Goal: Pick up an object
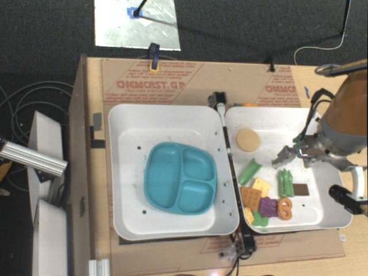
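My gripper (293, 157) hangs over the right bin (287, 117), open, with nothing between its fingers. It is just above a green toy vegetable (286, 183) and a brown chocolate piece (301, 190). To its left lie a round tan cookie (248, 140) and a green pea pod (249, 171). Along the bin's front sit a yellow cheese piece (260, 185), an orange waffle (250, 198), purple grapes (268, 206) and an orange pretzel (284, 207). The arm's orange band (348, 111) reaches in from the right.
The left bin (126, 119) holds a teal divided plate (180, 177). A metal divider (227, 148) separates the two bins. Bare floor shows at the back of the right bin, behind the cookie. Cardboard (172, 79) lies under both bins.
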`<act>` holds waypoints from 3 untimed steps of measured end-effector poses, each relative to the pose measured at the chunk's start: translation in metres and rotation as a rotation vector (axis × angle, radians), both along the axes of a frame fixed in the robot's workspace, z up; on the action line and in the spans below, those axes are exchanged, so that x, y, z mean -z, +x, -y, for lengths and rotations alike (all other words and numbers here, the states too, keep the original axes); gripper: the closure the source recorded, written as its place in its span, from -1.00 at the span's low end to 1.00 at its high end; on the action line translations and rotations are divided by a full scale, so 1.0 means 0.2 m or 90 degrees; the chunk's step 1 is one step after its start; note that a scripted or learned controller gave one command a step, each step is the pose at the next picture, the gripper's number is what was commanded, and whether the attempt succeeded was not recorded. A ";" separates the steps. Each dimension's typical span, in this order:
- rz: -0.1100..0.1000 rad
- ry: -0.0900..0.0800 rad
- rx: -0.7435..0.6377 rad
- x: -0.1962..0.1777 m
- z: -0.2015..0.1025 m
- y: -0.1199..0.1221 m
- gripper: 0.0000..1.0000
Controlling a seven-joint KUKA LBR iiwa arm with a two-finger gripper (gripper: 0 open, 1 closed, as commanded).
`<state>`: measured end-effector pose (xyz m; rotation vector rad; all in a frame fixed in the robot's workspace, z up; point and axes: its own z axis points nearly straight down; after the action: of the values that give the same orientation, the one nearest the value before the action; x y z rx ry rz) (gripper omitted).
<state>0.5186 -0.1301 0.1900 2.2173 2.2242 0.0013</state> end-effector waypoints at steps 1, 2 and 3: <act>0.001 0.002 -0.003 0.55 -0.21 0.15 -1.00; 0.004 -0.001 -0.002 0.52 -0.08 0.42 -1.00; 0.006 -0.002 -0.002 0.52 0.07 0.77 -1.00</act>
<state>0.6727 -0.1437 0.0867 2.2072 2.2218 0.0086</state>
